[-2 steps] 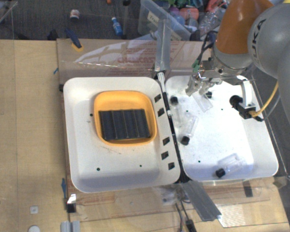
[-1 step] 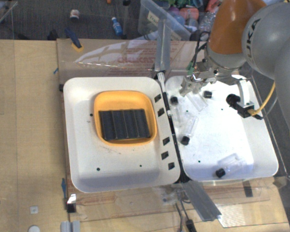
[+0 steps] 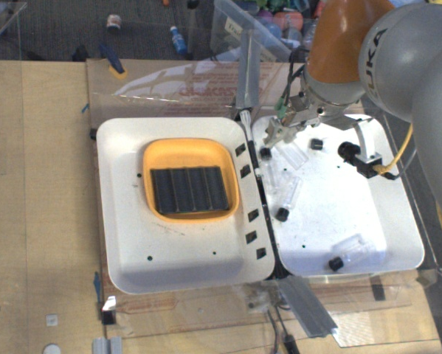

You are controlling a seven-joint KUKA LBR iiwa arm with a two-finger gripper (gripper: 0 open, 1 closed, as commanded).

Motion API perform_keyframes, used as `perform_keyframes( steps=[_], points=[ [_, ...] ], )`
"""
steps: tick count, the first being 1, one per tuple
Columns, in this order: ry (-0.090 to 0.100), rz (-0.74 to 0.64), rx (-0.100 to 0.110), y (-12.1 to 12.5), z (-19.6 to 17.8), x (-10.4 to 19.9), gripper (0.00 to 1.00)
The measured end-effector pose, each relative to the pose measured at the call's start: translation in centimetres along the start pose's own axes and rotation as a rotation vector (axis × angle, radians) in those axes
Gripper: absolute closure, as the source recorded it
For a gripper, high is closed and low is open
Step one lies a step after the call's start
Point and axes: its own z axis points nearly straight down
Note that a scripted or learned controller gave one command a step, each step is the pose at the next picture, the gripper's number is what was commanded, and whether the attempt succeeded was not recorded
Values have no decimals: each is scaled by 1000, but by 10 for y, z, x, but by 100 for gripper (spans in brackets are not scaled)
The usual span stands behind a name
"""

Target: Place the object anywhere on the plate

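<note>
Still at the pick stage: end effector (image 3: 280,127) low over right bin (image 3: 398,249), grip state unclear; orange plate (image 3: 153,153) waiting left.

White letters reading "UKA", cut off at the start, are seen on the grey arm casing (image 3: 405,57) at the upper right of the frame. Faint reddish print is seen on the clear plastic sheet (image 3: 180,87) behind the bins, upper centre, but it cannot be read.
</note>
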Motion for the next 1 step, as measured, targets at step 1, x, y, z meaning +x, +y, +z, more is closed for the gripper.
perform_keyframes(
  steps=[1],
  points=[
    [0,0,0,0,0,0,0]
  ],
)
